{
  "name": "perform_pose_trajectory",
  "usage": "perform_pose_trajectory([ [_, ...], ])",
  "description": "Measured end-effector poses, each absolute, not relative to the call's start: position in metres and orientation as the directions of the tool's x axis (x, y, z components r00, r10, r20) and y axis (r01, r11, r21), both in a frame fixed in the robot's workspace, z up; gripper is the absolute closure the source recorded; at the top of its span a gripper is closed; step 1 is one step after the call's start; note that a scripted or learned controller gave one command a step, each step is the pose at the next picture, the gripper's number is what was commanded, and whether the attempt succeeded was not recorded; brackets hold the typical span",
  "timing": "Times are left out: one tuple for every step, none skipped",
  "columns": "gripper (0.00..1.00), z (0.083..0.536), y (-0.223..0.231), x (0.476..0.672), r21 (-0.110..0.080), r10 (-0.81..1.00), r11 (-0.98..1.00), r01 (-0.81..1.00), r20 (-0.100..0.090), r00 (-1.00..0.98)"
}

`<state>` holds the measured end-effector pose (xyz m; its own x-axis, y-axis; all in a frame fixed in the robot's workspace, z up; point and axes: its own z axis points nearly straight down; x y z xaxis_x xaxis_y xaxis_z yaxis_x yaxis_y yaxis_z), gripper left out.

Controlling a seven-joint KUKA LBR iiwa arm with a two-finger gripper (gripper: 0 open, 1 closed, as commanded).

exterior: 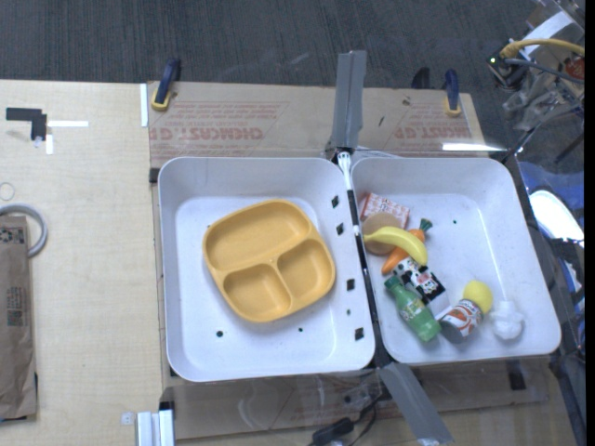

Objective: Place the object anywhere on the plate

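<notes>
Crowded toward the near wall of the right bin (493, 203): a green bottle (414, 312) lying on its side, a red and white can (458, 319) touching it, a yellow ball-like fruit (477, 294) just behind the can, and a crumpled white lump (507, 321) beside them. Farther in, toward the divider: a black and white carton (418, 280) against the bottle's top, a banana (394, 241) draped over a carrot (413, 248), then a brown roundish piece (376, 223) and a pink and white packet (385, 208) at the far end of the heap. Looks dumped rather than arranged, so overlapping and leaning on one another; likely awkward to pick cleanly where pieces touch.

Cannot tell which of these counts as the object; all of them lying in the right bin, none on the plate.

Set alone in the left bin (186, 249): a yellow plate (265, 228) with three compartments, turned at an angle, well apart from every wall, flat on the floor. Presumably left open like this to give an easy drop from above.

Cannot tell how the gripper stands or whether it has hold of anything.

Judging by this, task not yet begun.
</notes>
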<state>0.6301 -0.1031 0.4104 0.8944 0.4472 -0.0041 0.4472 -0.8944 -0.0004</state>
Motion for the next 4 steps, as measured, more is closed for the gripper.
perform_pose_trajectory([
  [1.00,0.440,-0.191,0.624,-0.001,0.320,-0.947,0.320,-0.005,0.947],
  [1.00,0.441,-0.182,0.518,-0.001,0.231,-0.973,0.231,-0.005,0.973],
  [1.00,0.440,-0.222,0.498,-0.001,0.200,-0.980,0.200,-0.006,0.980],
  [1.00,0.440,-0.222,0.478,-0.002,0.198,-0.980,0.198,-0.006,0.980],
])
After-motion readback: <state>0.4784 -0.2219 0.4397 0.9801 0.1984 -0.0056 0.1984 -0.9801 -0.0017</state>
